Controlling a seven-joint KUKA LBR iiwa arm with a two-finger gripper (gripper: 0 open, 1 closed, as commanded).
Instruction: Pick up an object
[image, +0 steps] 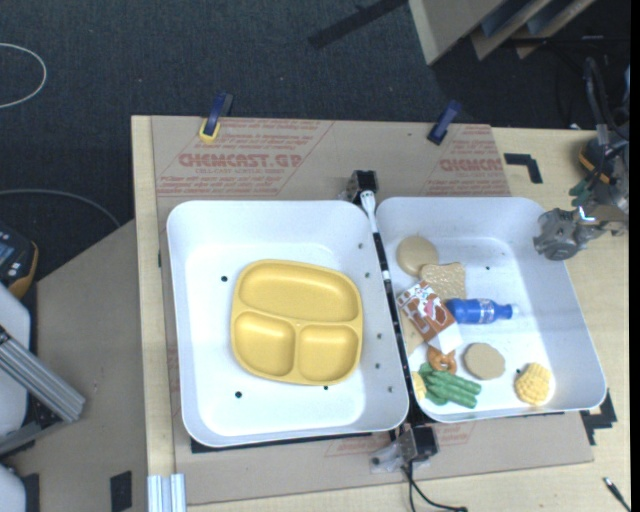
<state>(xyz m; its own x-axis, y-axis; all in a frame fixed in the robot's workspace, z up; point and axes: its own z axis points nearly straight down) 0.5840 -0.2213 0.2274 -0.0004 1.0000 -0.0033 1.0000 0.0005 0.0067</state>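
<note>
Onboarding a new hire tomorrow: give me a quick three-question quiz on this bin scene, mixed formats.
1. True or false: the yellow divided tray lies in the right bin.
2. Which item lies nearest the blue bottle? A) corn cob B) snack packet C) green beans
3. Fill in: the gripper sits near the right bin's ____ edge, in this view.

Key: 1 false, it lies in the left bin; 2 B; 3 right.
</note>
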